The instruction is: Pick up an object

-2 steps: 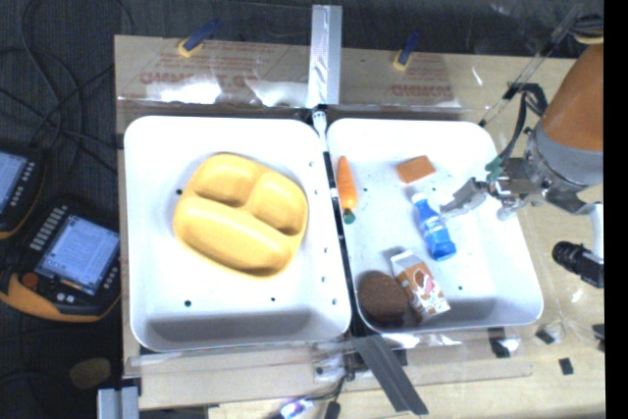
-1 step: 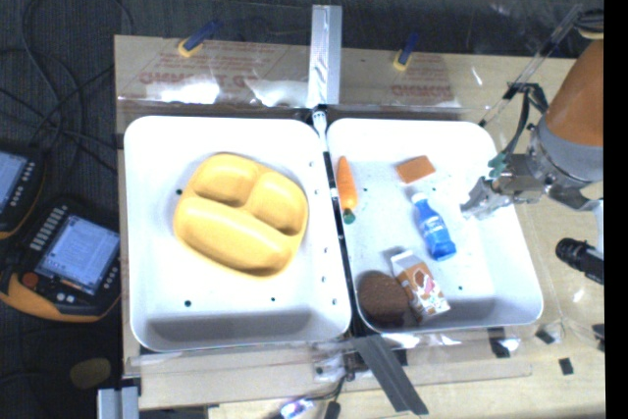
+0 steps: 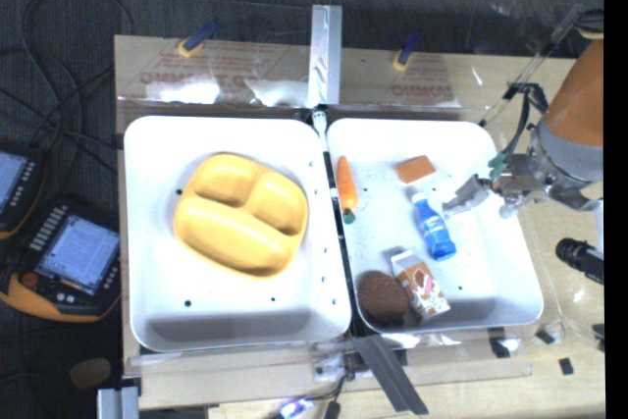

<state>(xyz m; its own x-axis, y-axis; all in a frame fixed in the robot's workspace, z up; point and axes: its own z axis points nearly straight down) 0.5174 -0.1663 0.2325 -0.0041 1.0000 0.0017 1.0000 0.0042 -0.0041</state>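
Two white bins sit side by side on my table (image 3: 147, 64). The left bin (image 3: 147, 299) carries one big yellow loaf-shaped lump (image 3: 240, 213), glossy and creased into lobes. In the right bin (image 3: 510, 299) I see an orange carrot (image 3: 345, 184) lying along the left wall, a small orange block (image 3: 416, 170) near the top, a blue bottle (image 3: 432, 227) with a white cap in the middle, and a dark brown round thing (image 3: 381, 297) touching a small printed carton (image 3: 422, 286) at the near edge. My claw (image 3: 491, 189) hovers at the right rim, just beside the bottle; whether it is wide or narrow I cannot tell.
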